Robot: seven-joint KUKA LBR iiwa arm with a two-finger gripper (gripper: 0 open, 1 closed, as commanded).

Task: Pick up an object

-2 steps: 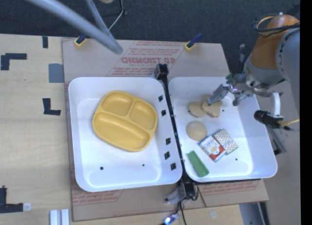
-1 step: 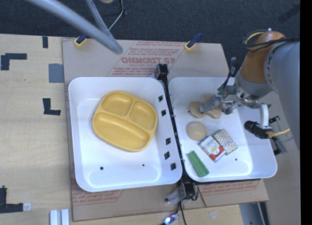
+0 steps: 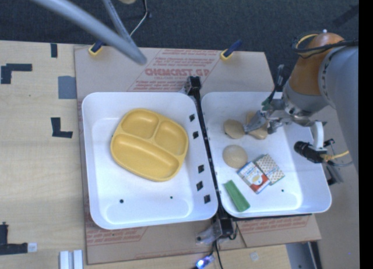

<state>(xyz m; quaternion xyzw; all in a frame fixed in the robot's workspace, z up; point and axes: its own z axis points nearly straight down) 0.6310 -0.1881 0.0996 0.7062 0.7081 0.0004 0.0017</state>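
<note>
The right bin (image 3: pixel 303 201) holds two tan rounded pieces (image 3: pixel 234 128) (image 3: pixel 235 156), a third tan piece (image 3: pixel 257 131) partly hidden under the gripper, two small printed packets (image 3: pixel 253 176) (image 3: pixel 270 167), and a green block (image 3: pixel 237 195). My gripper (image 3: pixel 260 122) reaches in from the right and is low over the back of the right bin, right at the third tan piece. Its fingertips are hard to make out against that piece.
The left bin (image 3: pixel 99 204) holds a yellow divided plate (image 3: pixel 150 144). A black clip strip (image 3: pixel 201 145) runs along the seam between the bins. A grey pole (image 3: pixel 76 11) crosses the upper left. Cardboard (image 3: pixel 175 70) lies under both bins.
</note>
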